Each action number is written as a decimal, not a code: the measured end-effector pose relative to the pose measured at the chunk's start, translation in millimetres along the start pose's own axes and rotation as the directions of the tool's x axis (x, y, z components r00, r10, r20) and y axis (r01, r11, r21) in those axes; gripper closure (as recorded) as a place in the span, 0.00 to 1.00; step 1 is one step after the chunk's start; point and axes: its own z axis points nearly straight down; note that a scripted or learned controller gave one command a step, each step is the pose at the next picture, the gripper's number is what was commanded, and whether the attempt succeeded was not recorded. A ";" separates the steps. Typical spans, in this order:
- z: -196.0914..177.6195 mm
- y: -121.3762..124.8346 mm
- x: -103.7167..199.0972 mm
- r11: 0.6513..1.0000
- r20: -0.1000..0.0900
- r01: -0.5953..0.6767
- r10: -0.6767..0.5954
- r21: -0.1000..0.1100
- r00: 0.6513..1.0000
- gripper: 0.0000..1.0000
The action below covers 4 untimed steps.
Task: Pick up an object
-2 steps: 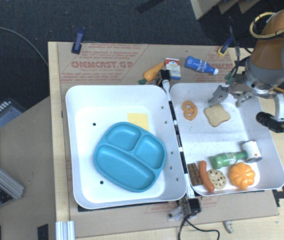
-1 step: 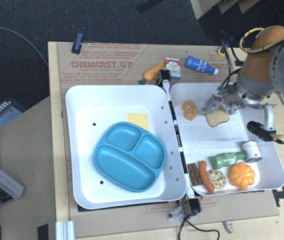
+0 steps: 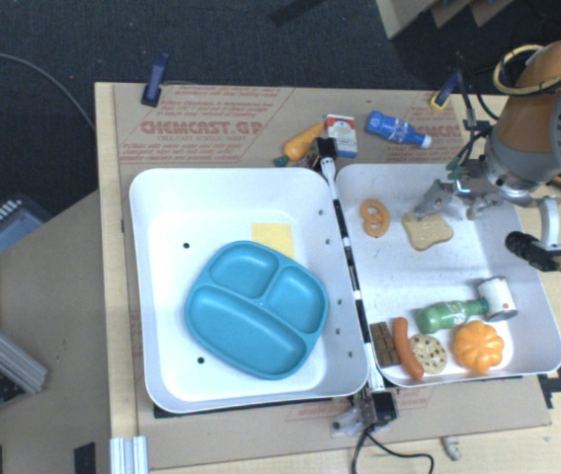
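Observation:
My gripper [image 3: 450, 203] hovers at the far side of the right bin [image 3: 518, 294], open, with nothing between its fingers. A tan bread slice [image 3: 427, 232] lies just below and left of the fingertips. Left of that is a small orange pretzel [image 3: 374, 217]. At the near end of the bin are a green bottle [image 3: 448, 315], a white can [image 3: 497, 297], an orange pumpkin [image 3: 478, 347], a round cookie [image 3: 426, 353], a sausage [image 3: 407, 348] and a brown chocolate bar [image 3: 384, 343].
The left bin [image 3: 162, 205] holds a blue divided plate [image 3: 256, 308] and a yellow cheese slice [image 3: 273, 236]. Behind the bins on the board lie a blue bottle [image 3: 397, 129], a small white-and-red carton [image 3: 340, 134] and an orange item [image 3: 303, 143].

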 end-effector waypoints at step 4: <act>-39.5 18.0 71.5 1.000 -0.002 0.002 -0.002 -0.001 1.000 1.00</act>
